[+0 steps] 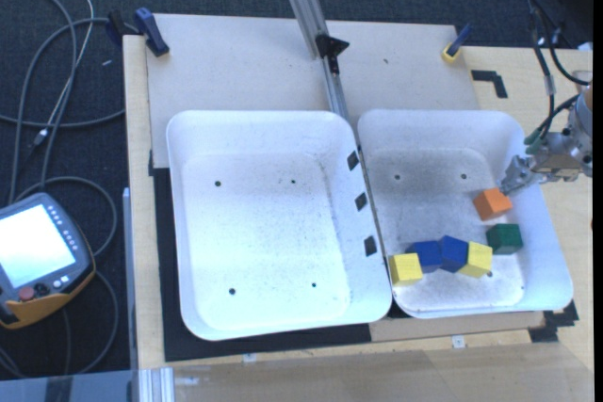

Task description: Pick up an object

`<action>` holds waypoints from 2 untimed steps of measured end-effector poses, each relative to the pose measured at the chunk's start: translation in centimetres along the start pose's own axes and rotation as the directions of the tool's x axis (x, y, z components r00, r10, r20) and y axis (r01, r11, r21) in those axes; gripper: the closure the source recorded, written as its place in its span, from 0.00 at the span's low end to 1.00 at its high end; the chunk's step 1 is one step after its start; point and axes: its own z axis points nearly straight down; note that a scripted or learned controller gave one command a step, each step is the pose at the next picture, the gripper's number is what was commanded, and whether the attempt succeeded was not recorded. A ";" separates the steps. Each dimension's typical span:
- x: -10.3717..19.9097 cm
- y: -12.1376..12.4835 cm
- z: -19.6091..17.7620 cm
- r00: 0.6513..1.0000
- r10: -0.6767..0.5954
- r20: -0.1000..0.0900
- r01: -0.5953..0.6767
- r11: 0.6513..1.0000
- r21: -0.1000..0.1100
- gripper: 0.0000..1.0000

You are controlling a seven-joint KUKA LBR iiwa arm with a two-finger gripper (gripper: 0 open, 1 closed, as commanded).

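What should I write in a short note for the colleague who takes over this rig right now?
Gripper: low over the right bin's far right side, just above the orange block; nothing seen between its fingers.
Blocks, all in the right bin: orange block near the right wall, green block just below it, then a row near the front edge: yellow block, two blue blocks, another yellow block.
Done: no object lifted yet.
Left: grasp one block, probably the orange one, and lift it.
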 end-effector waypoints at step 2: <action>-1.3 -2.4 12.9 0.999 -0.012 -0.031 0.012 1.000 0.013 0.00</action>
